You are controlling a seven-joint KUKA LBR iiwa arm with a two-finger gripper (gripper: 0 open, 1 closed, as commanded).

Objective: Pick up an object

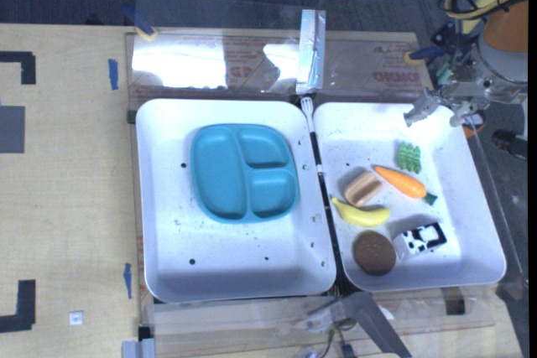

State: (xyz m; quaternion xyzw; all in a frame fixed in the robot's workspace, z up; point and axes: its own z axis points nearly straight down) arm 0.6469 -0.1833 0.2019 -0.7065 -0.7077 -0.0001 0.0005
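From where I stand, the grey two-finger gripper (440, 106) hangs over the far right corner of the right-hand shallow white bin (478, 205), its fingers spread apart with nothing between them. Below it in that bin lie a small green knobbly toy (409, 156), an orange plastic carrot (401, 181), a tan bread-like piece (362, 187) touching a yellow plastic banana (362, 214), a round brown cookie-like disc (373, 252) and a black-and-white blocky toy (422, 238). All sit apart from the gripper. The left-hand shallow white bin (164, 247) holds a blue plastic tray (245, 172) with three compartments, lying flat near its middle.
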